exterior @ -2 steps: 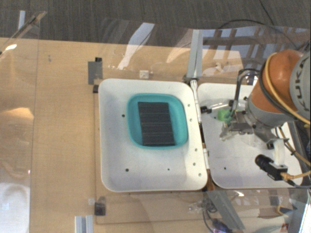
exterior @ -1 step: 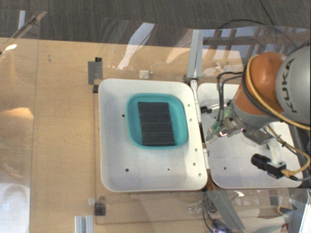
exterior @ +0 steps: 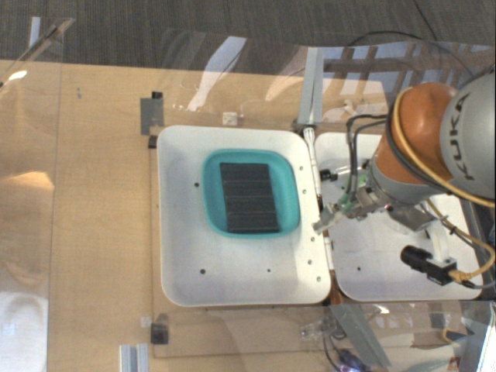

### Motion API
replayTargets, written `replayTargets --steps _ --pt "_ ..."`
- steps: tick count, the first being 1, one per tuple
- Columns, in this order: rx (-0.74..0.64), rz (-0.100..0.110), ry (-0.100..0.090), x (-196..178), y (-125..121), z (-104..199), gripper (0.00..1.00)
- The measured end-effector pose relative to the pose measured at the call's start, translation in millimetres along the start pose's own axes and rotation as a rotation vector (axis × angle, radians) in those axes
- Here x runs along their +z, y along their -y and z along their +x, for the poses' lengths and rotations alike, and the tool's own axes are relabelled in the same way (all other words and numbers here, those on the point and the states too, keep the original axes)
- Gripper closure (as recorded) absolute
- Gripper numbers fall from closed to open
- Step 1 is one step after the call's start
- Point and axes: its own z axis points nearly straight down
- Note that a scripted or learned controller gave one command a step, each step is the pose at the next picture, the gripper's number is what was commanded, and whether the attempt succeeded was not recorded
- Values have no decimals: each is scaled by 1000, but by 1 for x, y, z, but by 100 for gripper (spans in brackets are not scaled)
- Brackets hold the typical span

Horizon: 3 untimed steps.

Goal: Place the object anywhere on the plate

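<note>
A teal square plate (exterior: 211,196) with rounded corners sits in the upper middle of the left white bin (exterior: 186,270). A dark, ribbed rectangular object (exterior: 248,198) lies flat on the plate, near its centre. My gripper (exterior: 343,208) hangs under the grey and orange wrist (exterior: 422,142), over the left edge of the right bin (exterior: 372,277), close to the divider between the bins. It is to the right of the plate and apart from the dark object. The wrist hides most of it.
A black cable connector (exterior: 425,260) and wires trail from the arm over the right bin. A metal post (exterior: 311,91) stands behind the gap between the bins. Small black clamps (exterior: 153,115) sit on the wooden bench by the left bin's corners.
</note>
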Motion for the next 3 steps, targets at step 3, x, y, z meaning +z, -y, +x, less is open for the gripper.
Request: replayTargets --steps 3 --pt "-156 0 0 0 -70 2 0"
